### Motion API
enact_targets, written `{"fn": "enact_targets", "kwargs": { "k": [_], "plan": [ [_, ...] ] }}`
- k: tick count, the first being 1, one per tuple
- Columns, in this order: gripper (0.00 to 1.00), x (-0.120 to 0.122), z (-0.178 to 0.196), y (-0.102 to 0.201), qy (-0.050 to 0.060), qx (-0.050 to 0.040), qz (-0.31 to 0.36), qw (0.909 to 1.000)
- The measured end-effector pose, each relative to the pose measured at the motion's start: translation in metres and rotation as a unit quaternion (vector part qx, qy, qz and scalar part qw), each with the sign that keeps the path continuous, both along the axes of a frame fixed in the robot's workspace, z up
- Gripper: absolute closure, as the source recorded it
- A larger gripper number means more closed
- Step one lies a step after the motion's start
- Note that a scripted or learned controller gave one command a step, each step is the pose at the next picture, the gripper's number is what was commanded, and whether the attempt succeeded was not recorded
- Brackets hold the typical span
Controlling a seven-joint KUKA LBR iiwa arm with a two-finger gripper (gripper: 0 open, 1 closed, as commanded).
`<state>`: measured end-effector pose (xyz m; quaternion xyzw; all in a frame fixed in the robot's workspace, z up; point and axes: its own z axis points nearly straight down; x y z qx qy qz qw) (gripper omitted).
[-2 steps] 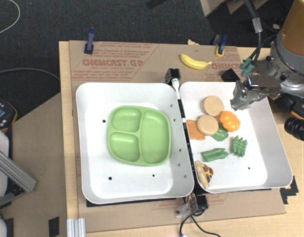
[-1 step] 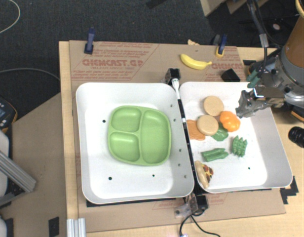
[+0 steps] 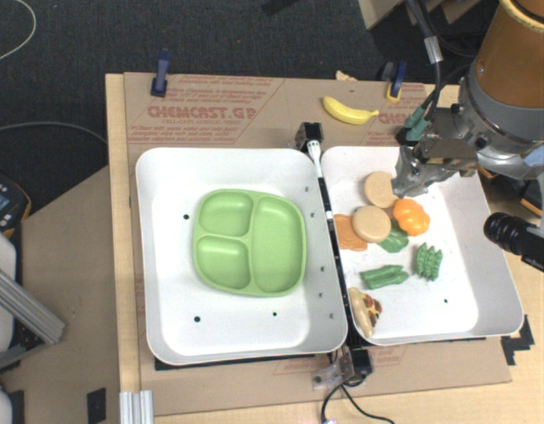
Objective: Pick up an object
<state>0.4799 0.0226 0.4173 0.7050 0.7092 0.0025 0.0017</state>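
Camera view from above takes in two white bins set side by side on a cardboard-covered bench [image 3: 210, 113]. Inside the left bin [image 3: 157, 237] lies a green divided plate [image 3: 251, 241], three compartments, close to the bin's middle. The right bin [image 3: 484, 299] holds the small play-food pieces: two tan round cookies — one [image 3: 378, 188] toward 12 o'clock of the cluster, the other [image 3: 373, 223] just below it — with an orange flat slice [image 3: 347, 232] tucked partly under the lower cookie at its 9 o'clock. An orange pepper-like piece [image 3: 411, 217] sits at 3 o'clock of that lower cookie, nearly touching it. Beneath it is a small green bit [image 3: 395, 241], and farther toward 5 o'clock a leafy green piece [image 3: 428, 261]. A long green pod [image 3: 383, 277] lies at 6 o'clock of the cluster, and a brown-and-cream item [image 3: 367, 311] rests against the bin's left wall near the bottom corner (what it is I can't make out).

Reaching in from 3 o'clock, the arm places its gripper [image 3: 411, 186] low over the right bin, just above the orange pepper-like piece and beside the upper cookie. Whether it is released or clenched cannot be told from this slant; nothing is visibly between its tips.

Outside the bins, a yellow banana [image 3: 348, 110] lies on the cardboard at 12 o'clock of the right bin, with two blue clamps [image 3: 160, 74] along the bench's far edge.
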Motion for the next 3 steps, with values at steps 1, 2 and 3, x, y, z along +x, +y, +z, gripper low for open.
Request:
{"fn": "enact_targets", "kwargs": {
  "k": [1,2,3],
  "plan": [
    [1.0,0.0,0.03,0.062,0.0,0.0005,0.0,1.0],
    [1.0,-0.002,-0.033,0.127,0.007,-0.001,0.001,1.0],
    [1.0,0.0,-0.019,0.124,0.002,-0.0002,-0.002,1.0]
  ]
}}
